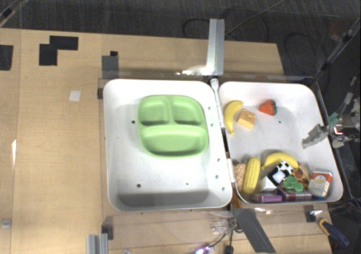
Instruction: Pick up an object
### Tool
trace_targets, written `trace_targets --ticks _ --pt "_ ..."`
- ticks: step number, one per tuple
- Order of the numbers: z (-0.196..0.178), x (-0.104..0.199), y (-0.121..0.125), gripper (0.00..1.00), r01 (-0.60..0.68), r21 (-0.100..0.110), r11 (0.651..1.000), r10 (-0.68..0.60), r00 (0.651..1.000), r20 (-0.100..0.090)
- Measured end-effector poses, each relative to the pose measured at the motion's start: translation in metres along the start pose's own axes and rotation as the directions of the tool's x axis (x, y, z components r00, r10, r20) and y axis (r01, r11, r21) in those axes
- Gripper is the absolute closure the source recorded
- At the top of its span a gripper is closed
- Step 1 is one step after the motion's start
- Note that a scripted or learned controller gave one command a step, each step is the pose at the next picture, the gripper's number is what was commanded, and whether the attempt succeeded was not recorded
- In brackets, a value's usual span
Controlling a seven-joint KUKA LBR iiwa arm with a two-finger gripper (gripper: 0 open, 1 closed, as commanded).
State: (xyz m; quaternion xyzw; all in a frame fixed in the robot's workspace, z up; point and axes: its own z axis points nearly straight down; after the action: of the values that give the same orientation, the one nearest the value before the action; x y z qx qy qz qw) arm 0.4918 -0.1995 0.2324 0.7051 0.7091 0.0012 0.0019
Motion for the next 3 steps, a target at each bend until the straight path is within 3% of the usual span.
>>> trace_targets --ticks 1,2,3 --pt "0.141 0.039 0.028 0.0 0.059 -0.014 0.998 -0.059 0.998 0.004" --pt "0.141 0.083 0.046 0.0 0.159 -0.014 0.987 -0.159 0.987 0.006" --pt "0.139 0.099 0.005 0.0 0.308 -0.026 0.951 -0.308 0.951 0.016"
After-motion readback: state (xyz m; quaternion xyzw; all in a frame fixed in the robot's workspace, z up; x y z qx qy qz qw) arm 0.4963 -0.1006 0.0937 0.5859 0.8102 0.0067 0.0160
